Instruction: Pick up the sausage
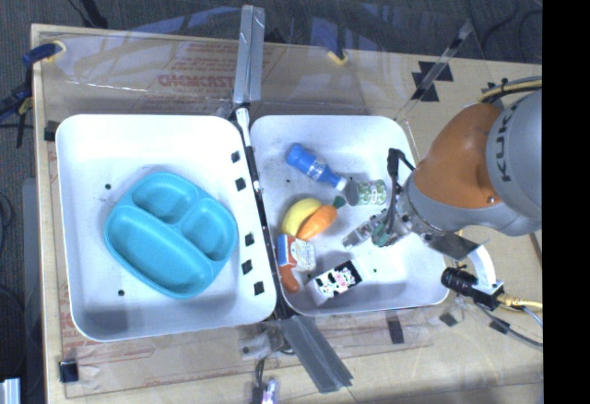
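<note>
In the right bin (406, 296) an orange, elongated piece that looks like the sausage (319, 220) lies tilted against a yellow fruit (299, 214). My gripper (367, 233) hangs low over the bin's middle, a short way to the right of the sausage and apart from it. It sits just below a small clear bottle with a green label (369, 192). The grey and orange wrist (461, 176) covers the bin's right side. Nothing shows between the fingertips.
A blue bottle (310, 163) lies toward the bin's back. A small carton (300, 254) and a red-orange piece (289, 279) sit by the left wall, a black and white item (334, 280) near the front. The left bin (83, 301) holds a blue divided plate (171, 231).
</note>
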You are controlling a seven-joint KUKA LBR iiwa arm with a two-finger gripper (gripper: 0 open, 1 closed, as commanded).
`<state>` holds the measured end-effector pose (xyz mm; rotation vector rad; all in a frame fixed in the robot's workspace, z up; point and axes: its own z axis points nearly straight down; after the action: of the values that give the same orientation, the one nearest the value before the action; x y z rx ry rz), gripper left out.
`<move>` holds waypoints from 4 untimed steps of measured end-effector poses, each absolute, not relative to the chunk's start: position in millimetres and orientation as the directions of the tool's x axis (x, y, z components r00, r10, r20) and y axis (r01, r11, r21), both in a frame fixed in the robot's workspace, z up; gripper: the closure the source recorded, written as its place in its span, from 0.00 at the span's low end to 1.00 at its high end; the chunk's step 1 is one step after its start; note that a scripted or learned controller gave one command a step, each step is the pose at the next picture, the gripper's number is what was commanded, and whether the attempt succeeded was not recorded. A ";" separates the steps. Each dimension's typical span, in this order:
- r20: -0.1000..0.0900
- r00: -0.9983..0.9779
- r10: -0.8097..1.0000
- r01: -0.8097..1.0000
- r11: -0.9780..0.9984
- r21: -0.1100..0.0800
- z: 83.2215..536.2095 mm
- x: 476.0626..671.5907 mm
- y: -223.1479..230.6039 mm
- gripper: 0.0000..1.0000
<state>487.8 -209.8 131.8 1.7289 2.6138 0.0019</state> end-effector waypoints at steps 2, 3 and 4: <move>0.002 -0.492 0.870 0.870 0.492 -0.003 145.5 603.5 -151.4 1.00; 0.002 -0.864 0.503 0.503 0.864 -0.001 152.2 572.7 -155.8 1.00; 0.002 -0.888 0.460 0.460 0.888 0.000 140.4 486.5 -168.6 1.00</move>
<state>486.5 -168.6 140.4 0.7436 3.0539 0.0003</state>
